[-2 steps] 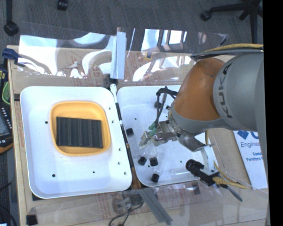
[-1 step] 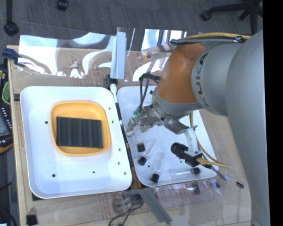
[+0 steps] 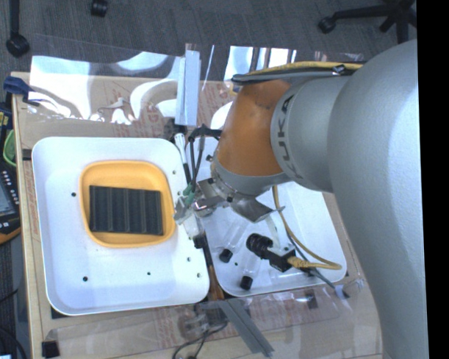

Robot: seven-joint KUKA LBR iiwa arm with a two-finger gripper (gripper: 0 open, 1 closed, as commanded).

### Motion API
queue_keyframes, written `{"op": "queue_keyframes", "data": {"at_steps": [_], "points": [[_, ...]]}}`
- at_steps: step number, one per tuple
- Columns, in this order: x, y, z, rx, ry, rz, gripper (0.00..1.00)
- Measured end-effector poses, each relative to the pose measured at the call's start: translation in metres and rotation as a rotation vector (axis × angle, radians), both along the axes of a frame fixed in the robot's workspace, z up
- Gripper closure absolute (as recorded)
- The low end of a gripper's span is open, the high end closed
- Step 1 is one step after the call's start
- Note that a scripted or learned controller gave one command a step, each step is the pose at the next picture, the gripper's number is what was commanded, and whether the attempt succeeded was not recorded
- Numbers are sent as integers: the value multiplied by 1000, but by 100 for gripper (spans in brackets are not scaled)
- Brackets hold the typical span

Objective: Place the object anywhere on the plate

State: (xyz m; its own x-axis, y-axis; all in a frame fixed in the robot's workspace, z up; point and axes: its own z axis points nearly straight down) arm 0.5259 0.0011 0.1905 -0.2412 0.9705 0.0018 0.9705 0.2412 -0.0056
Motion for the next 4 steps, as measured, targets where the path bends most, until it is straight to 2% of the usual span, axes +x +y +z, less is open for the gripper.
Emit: {"op": "queue_keyframes", "data": {"at_steps": [1,2,3,4], "points": [[0,0,0,0,0,-1,0],[85,-9,15,0,-5,134,0],[85,-7,24,1,-3,143,100],[56,27,2,1,-1,342,100]]}}
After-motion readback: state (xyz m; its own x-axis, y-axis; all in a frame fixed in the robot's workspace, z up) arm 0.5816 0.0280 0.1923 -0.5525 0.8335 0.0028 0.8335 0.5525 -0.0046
